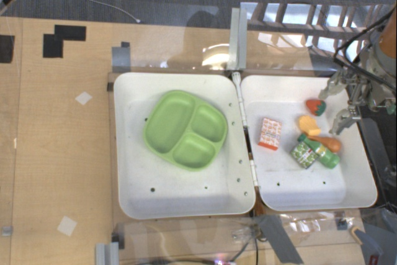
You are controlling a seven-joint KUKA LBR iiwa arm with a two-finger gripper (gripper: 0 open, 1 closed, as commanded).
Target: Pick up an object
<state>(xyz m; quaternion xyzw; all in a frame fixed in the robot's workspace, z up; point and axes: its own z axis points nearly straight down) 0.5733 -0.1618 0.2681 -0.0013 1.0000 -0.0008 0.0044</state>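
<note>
My gripper (339,102) hangs over the right edge of the right bin (310,192), fingers spread apart and open with nothing between them. Just left of it lies a small red strawberry-like toy (315,107). Below that sit a yellow-orange piece (308,126), an orange carrot-like piece (329,143) and a green can or bottle (305,152) beside a green piece (329,159). A small white and red box (270,133) lies in the left part of the same bin.
The left bin (136,195) holds a green divided plate (186,128). A metal rail frame (298,25) runs behind the right bin. Black cables (363,40) hang by the arm at the right.
</note>
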